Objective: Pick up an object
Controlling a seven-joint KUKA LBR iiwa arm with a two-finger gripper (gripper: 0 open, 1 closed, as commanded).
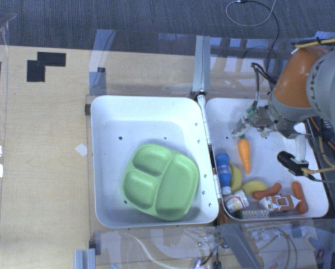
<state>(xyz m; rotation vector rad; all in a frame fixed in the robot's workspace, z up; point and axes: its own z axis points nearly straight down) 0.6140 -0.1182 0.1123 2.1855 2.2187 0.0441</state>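
a: scan left to right. desk (pixel 44 150) was bare wood. left bin (pixel 108 116) held just the green divided tray (pixel 161 181), lying flat and tilted toward the divider. right bin (pixel 226 114) had the clutter: blue-capped bottle (pixel 223 164) against the divider, banana (pixel 247 185) beside it, sausages (pixel 266 191) and a small carton (pixel 279 204) along the near wall.

b: target?

a: best guess the carrot (pixel 244 153), lying lengthwise, alone in open floor, well apart from the pile. cleanest pick there.

b: fingers?

a: gripper (pixel 256 122) hung over the far half of the right bin, nothing between the fingers. whether they were wide or narrow, couldn't tell from this angle.

b: carrot relative to them?

a: just near-side of the tips, slightly left, green end closest. looked apart, not touching.

b: approach?

a: i'd have shifted toward the camera, centred on the thick middle, closed across its width rather than along it. taper could slip out otherwise.
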